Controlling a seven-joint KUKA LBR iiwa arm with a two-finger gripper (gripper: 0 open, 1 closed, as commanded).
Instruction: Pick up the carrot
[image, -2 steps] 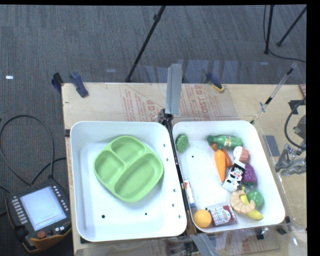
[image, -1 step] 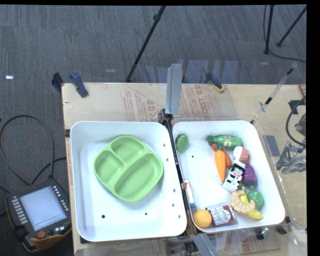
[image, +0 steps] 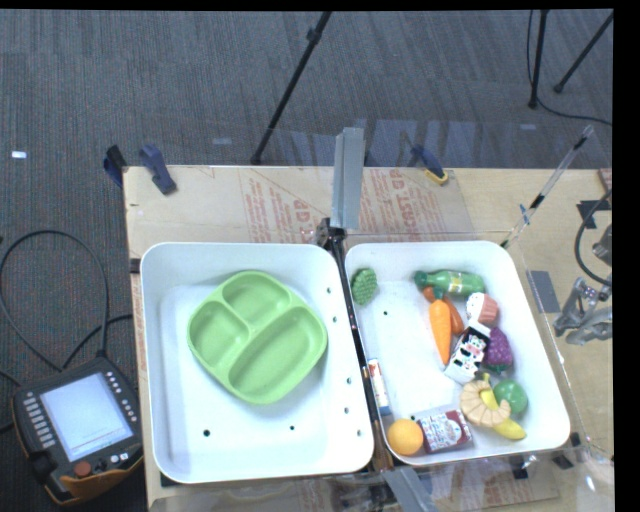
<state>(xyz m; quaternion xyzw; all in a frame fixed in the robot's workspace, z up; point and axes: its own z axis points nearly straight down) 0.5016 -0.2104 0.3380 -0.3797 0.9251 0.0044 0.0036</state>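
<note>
1. I am finding the carrot (image: 440, 331) in the right bin (image: 400, 395). It is lying flat, running roughly up and down the picture, near the middle of the toy cluster.
2. It is touching or nearly touching the milk carton (image: 467, 354) at its lower end, and a green bottle (image: 450, 282) is lying just above its top. I judge the bare white floor on its left to be the easier side to approach from.
3. The purple grapes (image: 497, 349), an orange (image: 405, 437) and a small can (image: 444, 431) are crowding the bin's lower right, so a careless descent is risking a wrong pick.
4. The left bin (image: 170, 300) is holding a green divided plate (image: 257, 335), well apart from the carrot.
5. At the picture's right edge I am seeing grey metal parts (image: 590, 300) outside the bins. I cannot tell whether this is the gripper or how it is posed, so the pick is not yet begun.
</note>
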